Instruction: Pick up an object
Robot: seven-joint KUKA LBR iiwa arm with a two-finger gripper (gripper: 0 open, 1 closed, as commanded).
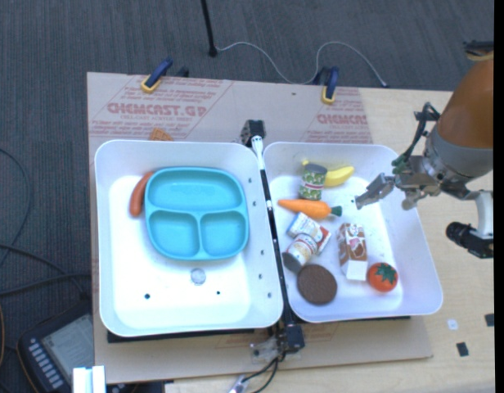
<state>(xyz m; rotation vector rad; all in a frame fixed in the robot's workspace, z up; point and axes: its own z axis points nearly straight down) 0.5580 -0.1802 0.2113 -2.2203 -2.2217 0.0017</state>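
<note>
The right bin holds several toy foods: a yellow banana, a small green-labelled jar, an orange carrot, a can lying on its side, a brown round cookie, a brown-and-white wrapped bar and a red tomato. My gripper hangs over the bin's upper right part, right of the carrot and above the wrapped bar. It is open, its fingers spread with nothing between them.
In the left bin sit a blue divided plate, a red sausage beside it and a small clear disc. Blue and yellow clamps hold the board's far edge. A cable runs behind.
</note>
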